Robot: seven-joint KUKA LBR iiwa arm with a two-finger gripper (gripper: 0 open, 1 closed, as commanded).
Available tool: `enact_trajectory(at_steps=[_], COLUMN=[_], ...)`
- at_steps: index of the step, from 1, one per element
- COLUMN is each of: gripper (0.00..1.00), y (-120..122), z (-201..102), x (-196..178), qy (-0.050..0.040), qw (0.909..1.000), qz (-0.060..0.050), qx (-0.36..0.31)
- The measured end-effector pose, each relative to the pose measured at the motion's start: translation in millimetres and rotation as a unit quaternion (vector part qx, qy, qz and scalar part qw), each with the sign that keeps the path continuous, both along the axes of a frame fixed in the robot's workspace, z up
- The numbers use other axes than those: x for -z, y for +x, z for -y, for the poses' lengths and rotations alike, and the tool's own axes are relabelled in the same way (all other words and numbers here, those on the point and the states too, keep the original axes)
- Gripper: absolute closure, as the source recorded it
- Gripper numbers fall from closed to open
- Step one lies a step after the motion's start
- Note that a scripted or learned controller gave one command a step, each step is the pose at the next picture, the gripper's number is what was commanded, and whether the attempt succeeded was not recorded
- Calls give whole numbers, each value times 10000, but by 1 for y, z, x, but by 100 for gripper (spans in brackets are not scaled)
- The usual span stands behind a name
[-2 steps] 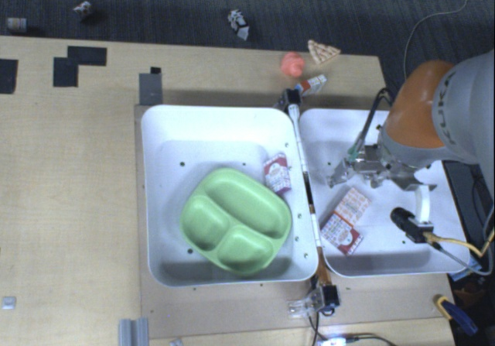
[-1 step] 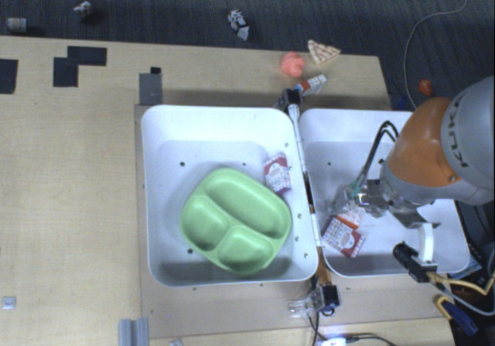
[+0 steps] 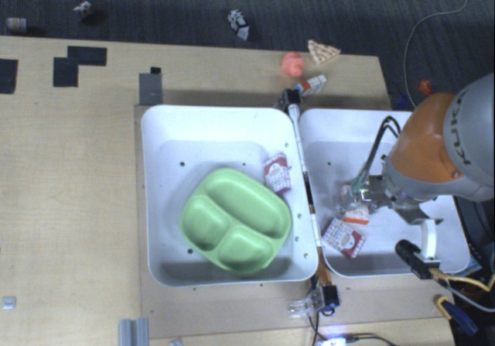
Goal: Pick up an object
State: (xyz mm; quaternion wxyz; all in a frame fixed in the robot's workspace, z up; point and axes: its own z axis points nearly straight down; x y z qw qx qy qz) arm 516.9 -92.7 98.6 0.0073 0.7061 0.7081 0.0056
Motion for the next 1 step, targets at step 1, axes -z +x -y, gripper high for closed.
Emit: enact_trajectory(at_steps=[1], gripper=[100], y=[-29], z=[-52], x=[-86], qy=[15], qw=[10000], qz=[-69], qx=[-8])
